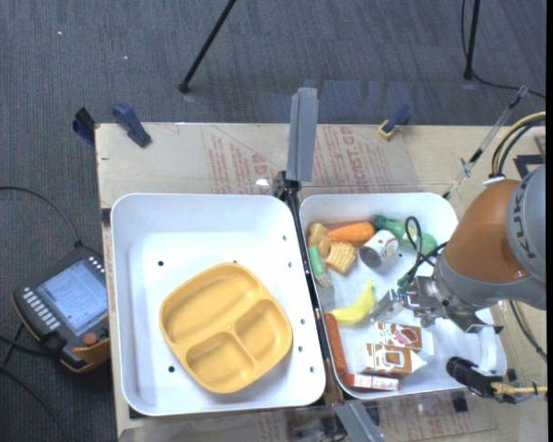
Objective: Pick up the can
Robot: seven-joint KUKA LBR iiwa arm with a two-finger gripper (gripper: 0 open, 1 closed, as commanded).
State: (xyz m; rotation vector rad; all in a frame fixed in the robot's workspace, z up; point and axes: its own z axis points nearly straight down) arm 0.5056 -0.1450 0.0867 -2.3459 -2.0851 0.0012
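Dark carpet surrounds a plywood tabletop (369,150) carrying two shallow white bins side by side. Jaws (398,300) sit low over the right bin (350,196), pointing left from the grey-and-orange wrist; nothing is seen between them, but the clutter behind hides how far apart they stand, so cannot tell. Directly under and beside them: a small brown-and-white carton (398,336) and a banana (355,308) just to their left. Further out, up and left, the can (379,249) lies on its side, near the bin's upper half, beside a carrot (353,232) and a cracker-like toy (340,259). Its open or pale end faces down-right toward the camera; long axis judged to run from upper left to lower right, roughly diagonal to the bin walls. Lying down, it probably rolled to rest against its neighbours. Jaws are apart from the can, so approach judged not complete. Left bin (134,247) holds a yellow compartment tray (225,338).
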